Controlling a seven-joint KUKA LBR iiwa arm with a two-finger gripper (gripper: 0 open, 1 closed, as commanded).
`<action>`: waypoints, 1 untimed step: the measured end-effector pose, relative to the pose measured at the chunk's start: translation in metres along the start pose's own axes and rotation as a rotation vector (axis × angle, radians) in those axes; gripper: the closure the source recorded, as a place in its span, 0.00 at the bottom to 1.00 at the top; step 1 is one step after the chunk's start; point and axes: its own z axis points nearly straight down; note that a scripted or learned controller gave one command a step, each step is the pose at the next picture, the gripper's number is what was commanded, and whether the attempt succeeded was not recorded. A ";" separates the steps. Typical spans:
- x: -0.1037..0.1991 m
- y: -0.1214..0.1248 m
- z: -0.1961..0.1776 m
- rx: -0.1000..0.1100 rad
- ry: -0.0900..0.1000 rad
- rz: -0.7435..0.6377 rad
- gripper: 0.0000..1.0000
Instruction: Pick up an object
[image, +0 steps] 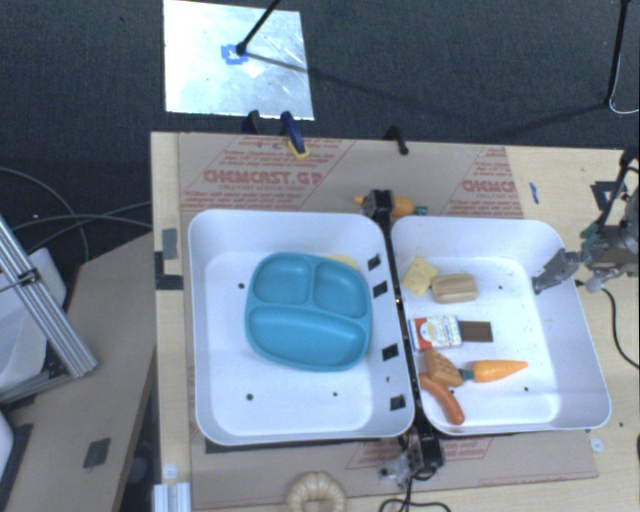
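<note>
Gripper (562, 268) sits at the right rim of the right bin (575, 330), a grey piece jutting in over the bin's upper right corner from the arm's hardware at the frame edge; it is too small and blurred to make out how it is set, and nothing can be seen held in it. Nearest to it, across bare white floor, lies a tan block (455, 288) with a pale yellow wedge (418, 274) just beside it toward the divider. Below those sit a small carton (437, 331), white with red and orange print, touching a dark brown bar (476, 332), and lower still a toy carrot (496, 370), a brownish lump (441, 368) and an orange-red sausage shape (445, 398) bunched close together near the bin's bottom left. By my reading the pick has not begun: this is the approach, with no object chosen. The next move calls for travelling inward and down over one piece, and the tan block looks the easiest, standing apart from the clutter. Across the divider, the left bin (215, 300) holds a blue sectioned plate (308, 310). On the cardboard sheet (330, 170) under both bins, red lettering reads roughly "CHEMCAST GP", repeated at the right corner. The carton's print is too small to read.
</note>
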 end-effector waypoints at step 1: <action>0.001 0.002 -0.006 -0.011 -0.003 -0.003 0.00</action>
